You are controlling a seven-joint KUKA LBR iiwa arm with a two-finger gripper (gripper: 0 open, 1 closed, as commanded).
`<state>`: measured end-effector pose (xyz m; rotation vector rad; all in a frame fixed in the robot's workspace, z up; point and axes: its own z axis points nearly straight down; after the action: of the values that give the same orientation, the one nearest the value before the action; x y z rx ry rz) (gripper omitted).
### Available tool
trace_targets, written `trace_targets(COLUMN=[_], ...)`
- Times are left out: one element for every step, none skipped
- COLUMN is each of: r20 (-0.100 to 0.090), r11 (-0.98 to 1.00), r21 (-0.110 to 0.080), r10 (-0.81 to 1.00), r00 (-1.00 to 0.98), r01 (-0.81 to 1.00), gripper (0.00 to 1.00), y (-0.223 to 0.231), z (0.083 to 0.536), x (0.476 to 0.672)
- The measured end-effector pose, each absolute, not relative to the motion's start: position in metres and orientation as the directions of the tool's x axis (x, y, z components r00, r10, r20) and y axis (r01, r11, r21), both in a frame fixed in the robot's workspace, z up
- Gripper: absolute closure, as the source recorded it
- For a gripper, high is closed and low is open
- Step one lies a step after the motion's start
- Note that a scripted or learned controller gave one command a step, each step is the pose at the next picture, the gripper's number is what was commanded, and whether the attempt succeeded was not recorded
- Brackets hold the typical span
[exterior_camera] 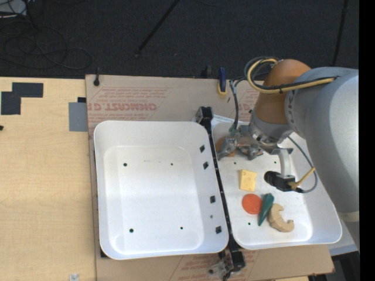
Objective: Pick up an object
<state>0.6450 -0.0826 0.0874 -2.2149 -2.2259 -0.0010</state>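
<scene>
Gripper (239,148) is low in the far end of the right bin, under the grey arm with the orange band (280,92). Can't tell how its fingers stand; they're a dark blur of metal and cable. A small brown lump (225,148) sits touching its left side, but whether it's actually pinched, can't tell.

Left to right:
- pale wooden bench top (41,180) with a few dark blue and grey rectangular patches at its far left
- brown cardboard sheet (140,101) with red mirrored print, under both bins
- shallow white plastic left bin (108,239), bare floor with a few small dark holes
- black clips on the divider between the bins (212,174)
- shallow white plastic right bin (319,227), holding all the objects

Pickable items in the right bin (all nearer the camera than the gripper, nothing on top of them):
- yellow foam-like block (248,180), just below the gripper, apart from it
- flat red-orange round disc (252,203)
- dark green tapered piece (265,208), touching the disc's right edge
- tan curved chunk (280,218), just beside the green piece's lower end

A black cylindrical fitting on a cable (280,181) hangs off the wrist, right of the yellow block.

Beyond the bench: dark carpet (176,28) with loose cables.
</scene>
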Motion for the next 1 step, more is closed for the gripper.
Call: trace_targets(r20=[0.001], r11=[0.0], r21=[-0.007], r10=[1.0], r00=[0.0], r01=[1.0], gripper=[0.0], y=[-0.0842], z=[0.087], x=[0.6019])
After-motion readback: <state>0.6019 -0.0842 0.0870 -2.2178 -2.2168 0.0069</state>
